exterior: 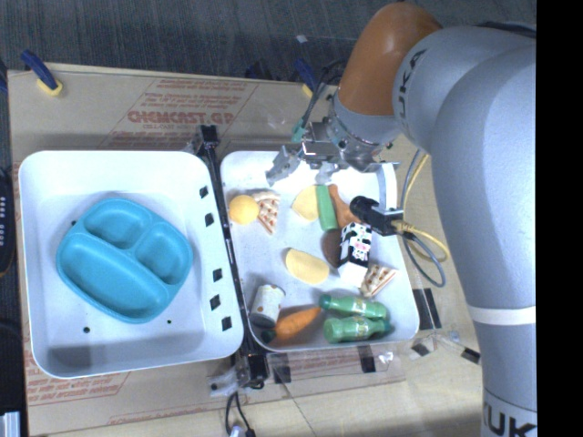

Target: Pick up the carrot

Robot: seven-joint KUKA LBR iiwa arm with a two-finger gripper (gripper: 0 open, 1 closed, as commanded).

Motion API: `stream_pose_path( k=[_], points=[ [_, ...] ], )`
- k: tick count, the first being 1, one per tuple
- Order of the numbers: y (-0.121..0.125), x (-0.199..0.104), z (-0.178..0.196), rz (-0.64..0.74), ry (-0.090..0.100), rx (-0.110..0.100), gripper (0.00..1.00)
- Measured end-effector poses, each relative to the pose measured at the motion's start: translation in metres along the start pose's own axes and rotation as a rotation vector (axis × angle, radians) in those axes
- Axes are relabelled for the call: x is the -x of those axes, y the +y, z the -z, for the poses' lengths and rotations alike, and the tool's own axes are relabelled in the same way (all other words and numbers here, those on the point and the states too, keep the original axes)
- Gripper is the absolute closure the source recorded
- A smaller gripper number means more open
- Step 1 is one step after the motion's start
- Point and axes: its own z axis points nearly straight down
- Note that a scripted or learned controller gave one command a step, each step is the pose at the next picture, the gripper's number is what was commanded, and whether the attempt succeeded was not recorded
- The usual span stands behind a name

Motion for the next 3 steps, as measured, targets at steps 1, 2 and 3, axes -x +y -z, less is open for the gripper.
stream_pose_path(
  k=[1, 2, 3],
  points=[
    [-0.052, 0.088, -0.066, -0.006, -0.002, -0.006, 0.00],
    [-0.138, 0.054, -0.054, 0.120, 0.002, -0.001, 0.00],
    [-0.086, 0.052, -0.113, 0.003, 0.001, -0.001, 0.00]
  ],
)
